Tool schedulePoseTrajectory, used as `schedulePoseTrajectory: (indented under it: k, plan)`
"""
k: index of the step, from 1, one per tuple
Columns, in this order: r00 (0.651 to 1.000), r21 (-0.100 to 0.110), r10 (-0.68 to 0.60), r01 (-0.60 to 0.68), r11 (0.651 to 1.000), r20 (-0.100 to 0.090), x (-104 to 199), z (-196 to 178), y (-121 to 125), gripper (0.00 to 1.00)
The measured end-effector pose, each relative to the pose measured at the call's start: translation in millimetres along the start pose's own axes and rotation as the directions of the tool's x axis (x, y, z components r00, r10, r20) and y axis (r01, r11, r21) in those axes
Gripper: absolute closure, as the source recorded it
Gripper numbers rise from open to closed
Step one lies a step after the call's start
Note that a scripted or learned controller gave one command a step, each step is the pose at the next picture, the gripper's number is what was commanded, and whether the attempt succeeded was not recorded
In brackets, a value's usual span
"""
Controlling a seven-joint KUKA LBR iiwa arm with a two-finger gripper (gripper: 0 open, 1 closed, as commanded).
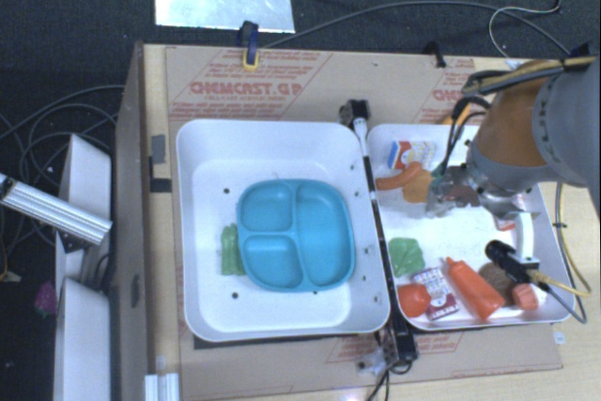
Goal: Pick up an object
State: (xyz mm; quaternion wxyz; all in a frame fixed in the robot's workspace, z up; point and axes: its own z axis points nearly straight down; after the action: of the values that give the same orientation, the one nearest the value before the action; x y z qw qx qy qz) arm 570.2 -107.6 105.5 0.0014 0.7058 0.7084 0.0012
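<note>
Right now my end effector hangs low in the right bin, just beside a curved orange piece. I think I am down here because that orange piece is the thing I should pick up. It lies near the top left of this bin, close to the wall between the two bins. I cannot tell if my end effector is released or clenched, and I see nothing held in it.

Both bins sit side by side on the tabletop. Their low walls likely keep things from sliding away.

The right bin holds many small things. A white card with red and blue lies just above the orange piece. Lower down there is a green piece, a round red thing, a small red and white packet, a long orange thing, a brown lump and a little red bit. These crowd together along the bottom edge.

The left bin holds a blue plate with three parts, lying flat. A green thing touches its left side.
</note>
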Motion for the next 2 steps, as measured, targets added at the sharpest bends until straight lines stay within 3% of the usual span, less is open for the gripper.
schedulePoseTrajectory:
  k: [1,2]
  plan:
    - [1.000,0.002,0.003,-0.003,1.000,0.001,-15,-33,-18,1.00]
    - [1.000,0.000,-0.001,0.001,1.000,0.000,9,-66,51,1.00]
